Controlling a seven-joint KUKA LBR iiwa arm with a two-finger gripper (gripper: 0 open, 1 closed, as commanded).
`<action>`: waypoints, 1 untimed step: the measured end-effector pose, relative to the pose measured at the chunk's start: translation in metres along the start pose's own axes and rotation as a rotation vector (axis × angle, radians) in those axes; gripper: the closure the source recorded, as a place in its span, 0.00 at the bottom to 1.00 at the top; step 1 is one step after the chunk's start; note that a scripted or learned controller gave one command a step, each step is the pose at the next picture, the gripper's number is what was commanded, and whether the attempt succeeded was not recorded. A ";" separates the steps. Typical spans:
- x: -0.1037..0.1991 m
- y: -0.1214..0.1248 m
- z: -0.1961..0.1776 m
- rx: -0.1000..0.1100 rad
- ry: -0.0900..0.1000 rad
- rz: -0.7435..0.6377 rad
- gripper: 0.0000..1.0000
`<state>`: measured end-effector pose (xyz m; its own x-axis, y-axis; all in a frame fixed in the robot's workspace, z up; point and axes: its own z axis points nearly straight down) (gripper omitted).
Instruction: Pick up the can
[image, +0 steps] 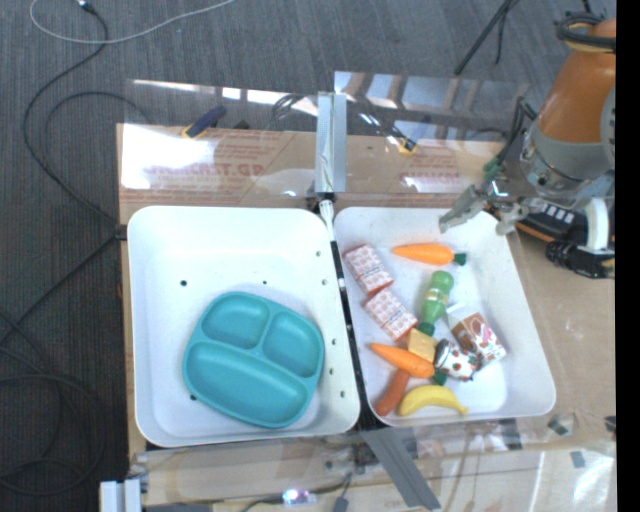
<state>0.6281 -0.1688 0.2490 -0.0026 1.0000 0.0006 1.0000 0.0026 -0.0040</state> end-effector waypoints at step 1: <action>-0.009 -0.093 0.112 0.000 0.001 -0.001 0.00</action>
